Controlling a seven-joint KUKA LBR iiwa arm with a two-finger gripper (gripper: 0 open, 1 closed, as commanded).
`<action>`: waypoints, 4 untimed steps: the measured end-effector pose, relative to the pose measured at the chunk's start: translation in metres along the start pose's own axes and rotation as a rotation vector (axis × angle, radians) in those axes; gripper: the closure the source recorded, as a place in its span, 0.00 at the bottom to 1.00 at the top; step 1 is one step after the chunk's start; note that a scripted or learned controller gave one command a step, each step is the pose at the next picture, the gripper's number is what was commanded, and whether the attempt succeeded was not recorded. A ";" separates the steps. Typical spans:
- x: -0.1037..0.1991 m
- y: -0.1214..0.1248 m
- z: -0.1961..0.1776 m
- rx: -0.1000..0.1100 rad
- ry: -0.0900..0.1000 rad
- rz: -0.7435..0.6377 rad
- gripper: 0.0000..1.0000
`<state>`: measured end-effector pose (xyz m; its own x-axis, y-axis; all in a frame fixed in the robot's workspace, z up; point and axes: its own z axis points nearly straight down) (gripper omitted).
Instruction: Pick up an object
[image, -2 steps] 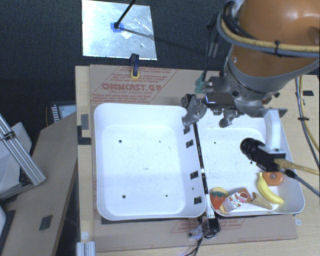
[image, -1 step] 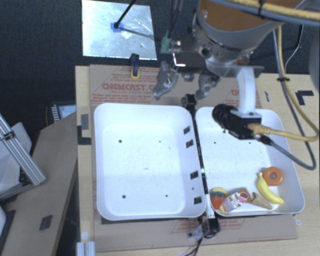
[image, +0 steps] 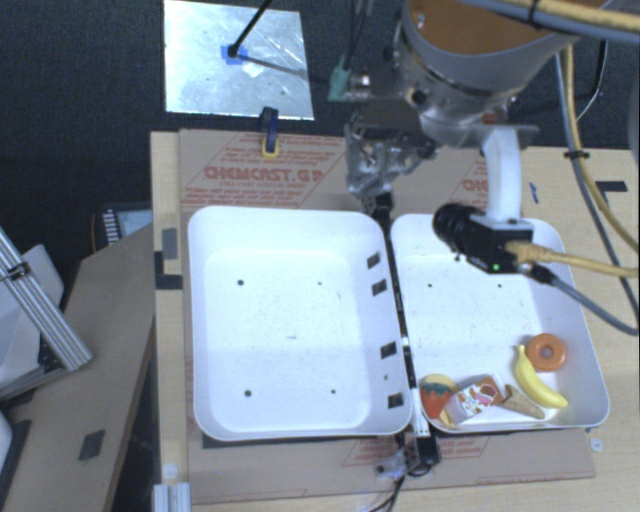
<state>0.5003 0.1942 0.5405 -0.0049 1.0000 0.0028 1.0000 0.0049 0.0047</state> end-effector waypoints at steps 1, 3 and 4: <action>-0.062 -0.014 0.005 0.003 -0.003 0.010 1.00; -0.249 -0.015 0.004 0.000 -0.006 0.013 1.00; -0.335 -0.016 0.004 0.001 -0.007 0.013 1.00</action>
<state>0.4858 -0.1410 0.5353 0.0079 1.0000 -0.0037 1.0000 -0.0079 0.0040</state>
